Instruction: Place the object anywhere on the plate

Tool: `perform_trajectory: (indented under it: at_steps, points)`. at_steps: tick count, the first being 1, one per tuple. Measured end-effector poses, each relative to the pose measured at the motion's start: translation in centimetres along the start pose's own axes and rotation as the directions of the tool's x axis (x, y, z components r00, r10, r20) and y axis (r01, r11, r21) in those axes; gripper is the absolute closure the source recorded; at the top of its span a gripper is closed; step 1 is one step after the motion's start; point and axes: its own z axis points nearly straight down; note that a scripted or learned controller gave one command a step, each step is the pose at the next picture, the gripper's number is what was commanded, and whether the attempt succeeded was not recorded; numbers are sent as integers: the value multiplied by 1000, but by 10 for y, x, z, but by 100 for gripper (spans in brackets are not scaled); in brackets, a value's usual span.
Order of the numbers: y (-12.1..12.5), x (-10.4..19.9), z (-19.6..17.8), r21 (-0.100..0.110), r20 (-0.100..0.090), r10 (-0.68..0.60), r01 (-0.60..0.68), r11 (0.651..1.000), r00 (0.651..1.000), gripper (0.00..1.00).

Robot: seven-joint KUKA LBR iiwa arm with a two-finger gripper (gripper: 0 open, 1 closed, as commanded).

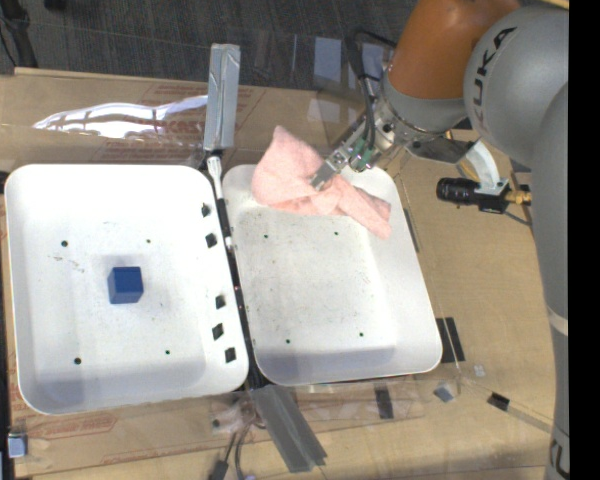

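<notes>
Lying crumpled at the upper edge of the right bin [400, 338], upper middle of frame: pink cloth [305, 180], soft, light, limp, likely to sag and drag. Best pinched at a raised fold. Tool [332, 171] on the cloth, grip impossible to tell

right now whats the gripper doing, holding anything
gripper: shut on the pink cloth, pinching it above the back edge of the right bin.

Grey KUKA arm with orange band [435, 38] slanting down from the right; two-finger gripper [330, 171] angled lower-left.
</notes>
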Motion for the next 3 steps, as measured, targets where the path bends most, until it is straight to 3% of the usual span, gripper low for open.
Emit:
perform_trajectory:
  at_steps: [1, 2, 3]
  points:
    - [2, 2, 34, 2, -1, -8, 8, 1000, 1000, 100]
    - [15, 49, 44, 1, -2, -402, 402, 916, 916, 100]
    - [22, 98, 33, 0, 0, -729, 729, 684, 684, 100]
